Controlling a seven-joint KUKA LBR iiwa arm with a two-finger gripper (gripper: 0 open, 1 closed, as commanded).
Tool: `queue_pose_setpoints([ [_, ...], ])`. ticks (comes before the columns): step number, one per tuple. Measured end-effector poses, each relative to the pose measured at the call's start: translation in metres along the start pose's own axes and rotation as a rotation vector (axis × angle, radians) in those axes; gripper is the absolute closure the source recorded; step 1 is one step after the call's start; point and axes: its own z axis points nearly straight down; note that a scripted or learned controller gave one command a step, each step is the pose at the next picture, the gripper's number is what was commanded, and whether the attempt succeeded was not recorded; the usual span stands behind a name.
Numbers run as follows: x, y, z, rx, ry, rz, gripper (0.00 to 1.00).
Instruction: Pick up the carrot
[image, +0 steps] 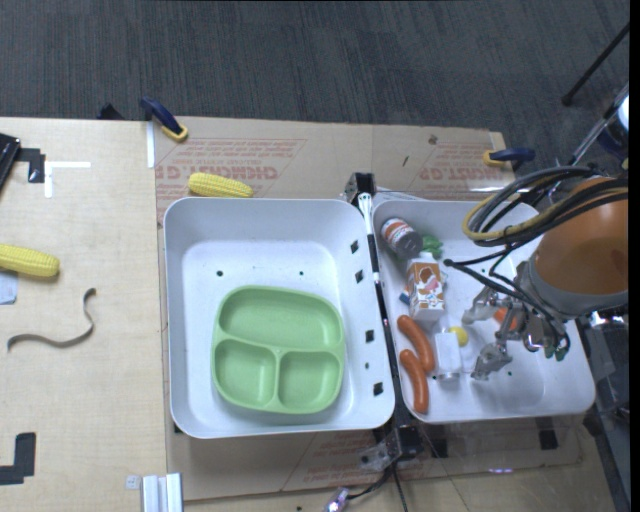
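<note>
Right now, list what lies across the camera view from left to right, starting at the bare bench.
Corn cob → grey snake → second corn cob → green plate → carrot → juice carton → gripper.

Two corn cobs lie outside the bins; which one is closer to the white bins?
The corn cob just above the left bin's top edge, on the cardboard. The other corn cob lies far off at the bench's left edge.

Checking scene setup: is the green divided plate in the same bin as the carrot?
No, the green plate lies in the left bin, while the carrot lies in the right bin near the gripper.
</note>
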Motion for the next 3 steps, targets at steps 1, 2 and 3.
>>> queue_pose_setpoints([
  [1, -0.002, 0.001, -0.010, 0.001, -0.006, -0.003, 1.00],
  [2, 0.037, -0.003, -0.129, 0.001, 0.000, 0.259, 1.00],
  [3, 0.037, -0.003, -0.129, 0.001, 0.000, 0.259, 0.00],
])
